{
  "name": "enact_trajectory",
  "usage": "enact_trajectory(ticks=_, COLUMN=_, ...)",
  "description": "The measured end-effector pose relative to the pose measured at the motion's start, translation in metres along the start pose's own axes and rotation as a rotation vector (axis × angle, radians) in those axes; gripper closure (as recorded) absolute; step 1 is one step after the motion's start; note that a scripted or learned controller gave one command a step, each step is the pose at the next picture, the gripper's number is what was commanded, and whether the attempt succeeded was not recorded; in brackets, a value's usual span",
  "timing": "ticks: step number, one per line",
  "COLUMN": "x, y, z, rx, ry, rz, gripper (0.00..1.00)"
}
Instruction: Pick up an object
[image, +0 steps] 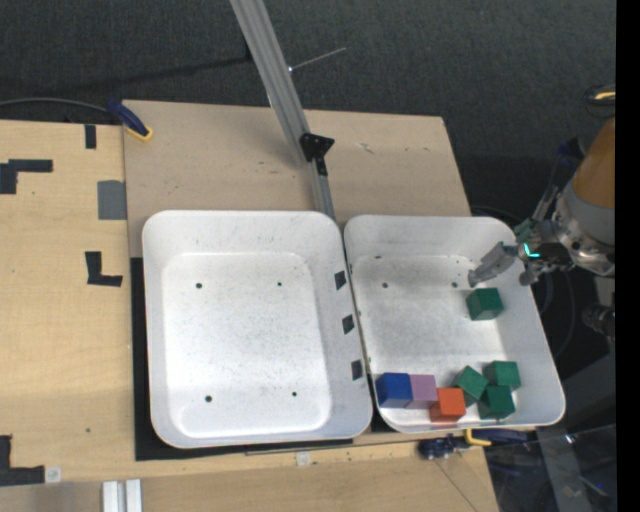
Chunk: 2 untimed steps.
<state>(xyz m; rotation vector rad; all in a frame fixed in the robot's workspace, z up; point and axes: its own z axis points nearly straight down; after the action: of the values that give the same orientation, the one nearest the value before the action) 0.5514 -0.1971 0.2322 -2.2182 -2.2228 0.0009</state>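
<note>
White bins (claw above green cube)

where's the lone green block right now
In the right bin, near its right wall, the lone green block sits just below the gripper, apart from the block cluster along the bottom wall.

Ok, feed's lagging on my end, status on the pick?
End effector above right bin, nothing between its fingers. Lone green wooden cube just below it, not gripped. Other cubes clustered at bin's near edge, none in the way.
</note>
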Motion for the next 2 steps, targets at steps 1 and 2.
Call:
enact_trajectory(ticks=1, x=-0.005, y=-0.009, z=0.051, rx=0.005, ry=0.0, rz=0.002, gripper=0.0)
enact_trajectory(ticks=2, x=-0.009, y=-0.009, z=0.095, rx=0.005, ry=0.0, rz=0.001, gripper=0.0)
